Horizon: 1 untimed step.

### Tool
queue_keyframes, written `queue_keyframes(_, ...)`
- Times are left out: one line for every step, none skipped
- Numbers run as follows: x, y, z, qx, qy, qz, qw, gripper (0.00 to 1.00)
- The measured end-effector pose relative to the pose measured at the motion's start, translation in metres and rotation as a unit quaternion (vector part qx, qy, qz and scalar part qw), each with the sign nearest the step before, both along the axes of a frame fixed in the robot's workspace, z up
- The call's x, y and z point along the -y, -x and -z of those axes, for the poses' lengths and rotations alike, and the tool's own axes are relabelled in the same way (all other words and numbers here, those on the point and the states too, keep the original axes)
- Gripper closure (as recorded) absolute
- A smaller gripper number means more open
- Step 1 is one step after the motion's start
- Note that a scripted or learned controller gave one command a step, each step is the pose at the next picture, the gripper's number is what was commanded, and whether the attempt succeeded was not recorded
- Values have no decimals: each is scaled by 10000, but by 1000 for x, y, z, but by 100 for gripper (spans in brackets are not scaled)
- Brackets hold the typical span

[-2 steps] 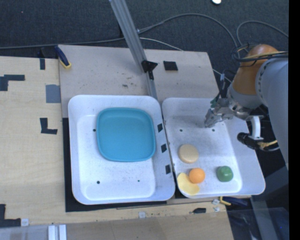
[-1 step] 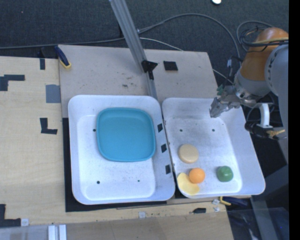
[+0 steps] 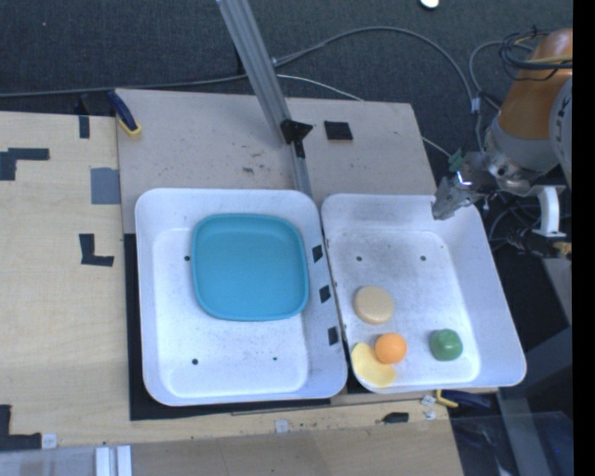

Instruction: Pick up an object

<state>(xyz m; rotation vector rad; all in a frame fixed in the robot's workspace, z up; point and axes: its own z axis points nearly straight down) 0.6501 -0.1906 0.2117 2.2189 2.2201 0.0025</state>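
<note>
I've got the gripper (image 3: 448, 202) over the far right corner of the right bin (image 3: 493, 307); I cannot tell how it stands from here. The targets sit well below it along the near wall: beige disc (image 3: 374, 304), orange ball (image 3: 390, 349) touching a yellow piece (image 3: 369, 369), green block (image 3: 446, 345). My worry: the ball rolling off, or snagging the wall.

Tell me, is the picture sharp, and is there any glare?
Camera view: slightly soft overall; the gripper and grey arm look blurred; even lighting, faint shadows; mild sheen on the square blue plastic plate; a bright white spot at the top edge.
</note>
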Motion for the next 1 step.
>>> queue_keyframes(0,-1,-50,6,1,-1,10000,100)
